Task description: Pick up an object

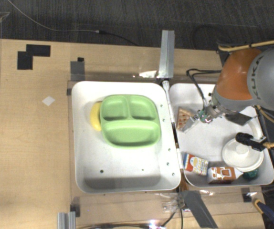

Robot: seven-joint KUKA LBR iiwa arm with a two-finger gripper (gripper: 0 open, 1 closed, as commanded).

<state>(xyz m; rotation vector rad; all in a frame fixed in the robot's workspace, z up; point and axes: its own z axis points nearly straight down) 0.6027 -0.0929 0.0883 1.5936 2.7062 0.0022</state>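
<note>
My gripper (203, 116) hangs low in the right bin (223, 135), near its back left part. Just left of it, touching or almost touching, lies a brown and white snack packet (184, 119) against the bin's left wall. The grey arm with its orange band (237, 78) comes in from the right above the bin. Along the front wall lie a small white and orange carton (195, 164) and a brown and white carton (221, 174). A white bowl (242, 155) sits at the front right.
The left bin (122, 173) holds a green divided plate (129, 119) with a yellow object (95, 116) poking out at its left edge. A small dark green item (251, 174) lies by the bowl. A metal post (166, 56) stands behind the bins.
</note>
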